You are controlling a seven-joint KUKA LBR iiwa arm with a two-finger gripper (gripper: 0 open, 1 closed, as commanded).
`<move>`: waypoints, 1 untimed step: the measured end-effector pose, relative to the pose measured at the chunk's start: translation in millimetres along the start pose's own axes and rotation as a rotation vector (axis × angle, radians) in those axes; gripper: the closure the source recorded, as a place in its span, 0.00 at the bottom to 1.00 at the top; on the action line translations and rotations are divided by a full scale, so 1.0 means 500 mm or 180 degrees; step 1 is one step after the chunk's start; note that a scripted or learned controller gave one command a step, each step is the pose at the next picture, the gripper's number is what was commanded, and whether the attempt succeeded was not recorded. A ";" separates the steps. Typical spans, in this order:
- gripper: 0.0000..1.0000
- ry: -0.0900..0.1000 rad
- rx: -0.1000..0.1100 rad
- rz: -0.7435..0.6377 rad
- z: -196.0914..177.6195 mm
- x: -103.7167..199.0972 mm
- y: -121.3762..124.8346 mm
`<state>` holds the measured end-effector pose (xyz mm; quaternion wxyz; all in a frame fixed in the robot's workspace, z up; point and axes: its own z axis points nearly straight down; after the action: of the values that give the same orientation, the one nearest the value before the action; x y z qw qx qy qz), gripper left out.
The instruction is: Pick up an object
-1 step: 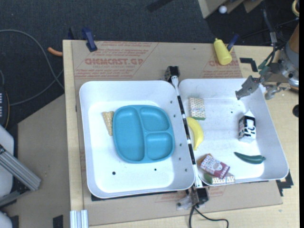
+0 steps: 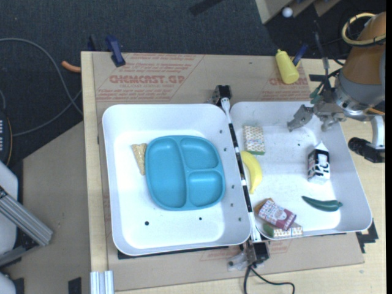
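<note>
The right bin (image 2: 288,124) holds a patterned cracker packet (image 2: 254,138), a yellow banana (image 2: 252,170), a small black-and-white carton (image 2: 318,164), a green pepper (image 2: 323,204) and a red snack box (image 2: 277,215). My gripper (image 2: 315,118) hangs over the bin's far right corner, above and slightly behind the carton. Its two grey fingers (image 2: 299,118) are spread apart, open, with nothing between them.
The left bin (image 2: 119,127) carries a blue divided plate (image 2: 184,170) and a tan cracker (image 2: 139,157) beside it. A yellow bottle (image 2: 286,66) lies on the bench behind the right bin. A blue clamp (image 2: 114,51) sits at the bench's far left corner.
</note>
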<state>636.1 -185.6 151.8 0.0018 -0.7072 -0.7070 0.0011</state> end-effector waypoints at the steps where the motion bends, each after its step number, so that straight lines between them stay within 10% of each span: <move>1: 0.00 0.0001 -0.0007 -0.0002 0.083 -0.070 -0.042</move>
<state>615.0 -220.6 110.6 0.0012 -0.7070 -0.7072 0.0002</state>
